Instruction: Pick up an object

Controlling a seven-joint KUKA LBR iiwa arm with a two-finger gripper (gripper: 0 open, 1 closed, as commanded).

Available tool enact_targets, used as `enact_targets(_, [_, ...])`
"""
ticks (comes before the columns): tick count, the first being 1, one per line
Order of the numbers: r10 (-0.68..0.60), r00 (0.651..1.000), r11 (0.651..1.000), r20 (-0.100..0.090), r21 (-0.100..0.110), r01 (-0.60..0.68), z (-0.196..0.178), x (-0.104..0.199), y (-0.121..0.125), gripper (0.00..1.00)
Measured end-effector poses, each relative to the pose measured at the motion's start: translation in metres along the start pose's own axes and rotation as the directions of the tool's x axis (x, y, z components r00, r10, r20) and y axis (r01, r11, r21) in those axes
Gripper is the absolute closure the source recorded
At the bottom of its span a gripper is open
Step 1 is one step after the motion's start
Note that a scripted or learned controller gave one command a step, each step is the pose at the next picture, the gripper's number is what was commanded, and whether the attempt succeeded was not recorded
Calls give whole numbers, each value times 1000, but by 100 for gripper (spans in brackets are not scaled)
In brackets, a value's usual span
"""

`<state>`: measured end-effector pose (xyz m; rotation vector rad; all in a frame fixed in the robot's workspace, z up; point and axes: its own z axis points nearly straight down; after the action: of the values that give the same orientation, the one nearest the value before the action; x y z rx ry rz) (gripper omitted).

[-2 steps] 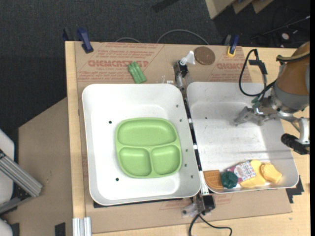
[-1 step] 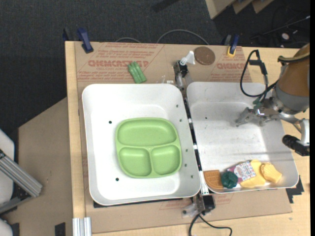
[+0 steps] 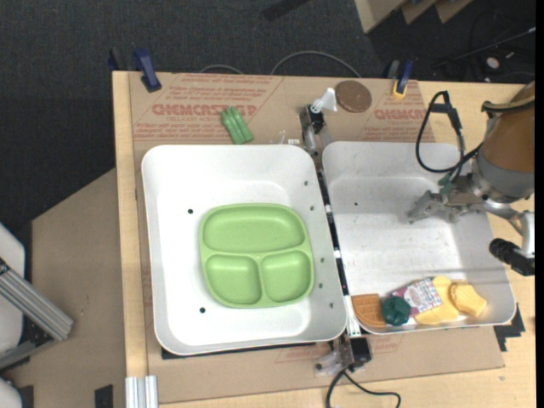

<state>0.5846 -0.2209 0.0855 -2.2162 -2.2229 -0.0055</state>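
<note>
You saw the small toys (image 3: 429, 300) bunched along the right bin's (image 3: 374, 164) near edge, well apart from the gripper (image 3: 416, 212), which hovered above the bin floor farther back with nothing visibly between its parts.

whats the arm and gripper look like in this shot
The arm shows a broad orange band over a grey wrist section. A black cable loops up beside it. The gripper is slim grey metal, tapering to thin fingers.
</note>
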Motion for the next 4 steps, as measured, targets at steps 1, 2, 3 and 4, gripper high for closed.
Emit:
enact_targets(1, [4, 1000, 1000, 6, -3, -4, -60, -2, -21, 0])
enact_targets(2, [2, 1000, 1000, -2, 5, -2, 3, 2, -35, 0])
enact_targets(3, [-2, 1000, 1000, -12, 16, 2, 1, 4, 84, 0])
enact_targets(4, [-1, 1000, 1000, 4, -2, 1, -11, -1, 84, 100])
